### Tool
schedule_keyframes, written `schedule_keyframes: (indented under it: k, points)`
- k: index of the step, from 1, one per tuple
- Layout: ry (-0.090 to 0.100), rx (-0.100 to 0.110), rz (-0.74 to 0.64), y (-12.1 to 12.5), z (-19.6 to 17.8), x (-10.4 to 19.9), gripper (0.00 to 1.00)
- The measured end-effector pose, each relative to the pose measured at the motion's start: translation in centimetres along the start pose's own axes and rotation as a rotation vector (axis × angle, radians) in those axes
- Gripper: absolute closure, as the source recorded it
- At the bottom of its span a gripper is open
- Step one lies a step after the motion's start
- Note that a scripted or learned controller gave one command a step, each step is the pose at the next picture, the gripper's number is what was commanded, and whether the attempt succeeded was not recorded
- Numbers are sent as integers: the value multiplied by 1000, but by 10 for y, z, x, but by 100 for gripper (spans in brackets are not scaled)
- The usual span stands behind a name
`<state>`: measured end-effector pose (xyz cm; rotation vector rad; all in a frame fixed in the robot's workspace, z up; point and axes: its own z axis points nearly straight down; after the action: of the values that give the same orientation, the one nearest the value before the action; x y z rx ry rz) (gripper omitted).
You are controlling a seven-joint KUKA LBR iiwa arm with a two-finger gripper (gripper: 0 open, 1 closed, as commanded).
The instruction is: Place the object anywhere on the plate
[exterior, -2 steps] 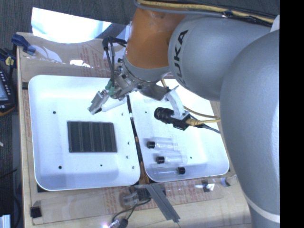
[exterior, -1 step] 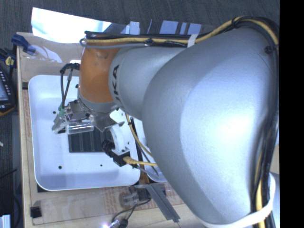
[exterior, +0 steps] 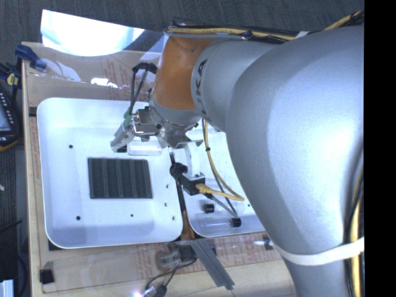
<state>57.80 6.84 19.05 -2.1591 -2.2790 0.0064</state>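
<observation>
Arm over left bin (exterior: 49,166); pincer (exterior: 133,140) low, above the grate (exterior: 120,177).
Pincer state: cannot tell. Task object and its axis not discernible beneath the pincer.

Most of the right bin (exterior: 216,228), behind the arm (exterior: 291,122).

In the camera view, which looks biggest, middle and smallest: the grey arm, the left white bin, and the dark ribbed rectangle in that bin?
1. Grey arm: looks biggest, though it is nearest the camera, which inflates it.
2. Left white bin.
3. Dark ribbed rectangle: smallest, lying inside the bin's floor.
</observation>
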Motion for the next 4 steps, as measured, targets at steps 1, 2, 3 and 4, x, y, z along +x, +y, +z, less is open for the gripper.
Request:
schedule_keyframes:
  k: [1,2,3,4]
  points:
    - [2,-2,142,30,-103,102,100]
    - [1,2,680,42,-87,73,100]
    - [-1,7,795,61,57,45,100]
    - [3,-3,1134,60,-90,21,100]
